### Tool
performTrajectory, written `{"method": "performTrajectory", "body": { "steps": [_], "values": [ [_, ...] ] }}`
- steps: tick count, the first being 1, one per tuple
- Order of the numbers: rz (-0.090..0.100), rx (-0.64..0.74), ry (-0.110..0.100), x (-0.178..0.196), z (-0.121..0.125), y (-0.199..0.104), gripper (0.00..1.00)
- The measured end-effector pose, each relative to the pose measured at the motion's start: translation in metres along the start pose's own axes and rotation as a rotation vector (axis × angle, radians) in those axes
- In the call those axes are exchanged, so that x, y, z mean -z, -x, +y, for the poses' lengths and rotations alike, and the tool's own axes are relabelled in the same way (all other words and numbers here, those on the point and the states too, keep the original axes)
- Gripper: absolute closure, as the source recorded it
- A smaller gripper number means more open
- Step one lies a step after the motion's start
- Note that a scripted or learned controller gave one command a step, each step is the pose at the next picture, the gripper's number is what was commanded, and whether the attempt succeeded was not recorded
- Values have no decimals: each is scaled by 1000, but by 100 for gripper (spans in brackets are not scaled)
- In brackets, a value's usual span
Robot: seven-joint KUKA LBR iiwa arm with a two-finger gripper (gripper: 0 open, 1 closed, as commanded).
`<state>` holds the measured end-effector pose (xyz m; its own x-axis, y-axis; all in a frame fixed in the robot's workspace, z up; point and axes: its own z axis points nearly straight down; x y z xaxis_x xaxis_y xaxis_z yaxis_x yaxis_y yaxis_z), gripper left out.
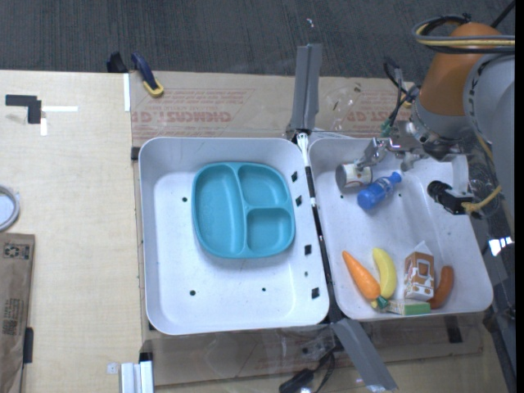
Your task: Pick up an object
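Nearest the camera, along the front edge of the right bin [458, 305], four things lie close together: one carrot [361, 274], one banana [385, 273] just beside it, one small carton [419, 275] with an orange print, and one sausage [443, 286] tilted against the carton's far side. A green-and-white piece [407, 307] lies at the foot of the banana and carton, too small to identify.

The left bin [164, 285] holds one blue divided plate [243, 210] with three compartments, lying flat near its middle.

Farther back in the right bin, one blue bottle [378, 191] lies on its side, and one small grey cup [353, 175] lies tipped just beside it, toward the divider between the two bins. The end effector [385, 147] sits just behind these two, near the far wall; whether it is released or clenched cannot be told, and nothing is visibly held in it. The grey arm [471, 88] with its orange band reaches in from the right.

On the worktop [65, 187] to the left are a tape roll [5, 210] at the edge and a brown paper bag [16, 301]. At the back lies brown cardboard [213, 109] with a blue-and-yellow clamp [147, 76].
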<state>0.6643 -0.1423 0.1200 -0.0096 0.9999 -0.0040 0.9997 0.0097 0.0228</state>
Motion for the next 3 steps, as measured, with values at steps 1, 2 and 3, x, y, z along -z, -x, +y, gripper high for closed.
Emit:
{"method": "performTrajectory", "body": {
  "steps": [1, 2, 3],
  "values": [
    [-6, 98, 4, -14, -35, -12, 0],
    [-8, 146, 5, -14, -43, -22, 0],
    [-10, 141, 10, -3, -41, -20, 100]
  ]
}}
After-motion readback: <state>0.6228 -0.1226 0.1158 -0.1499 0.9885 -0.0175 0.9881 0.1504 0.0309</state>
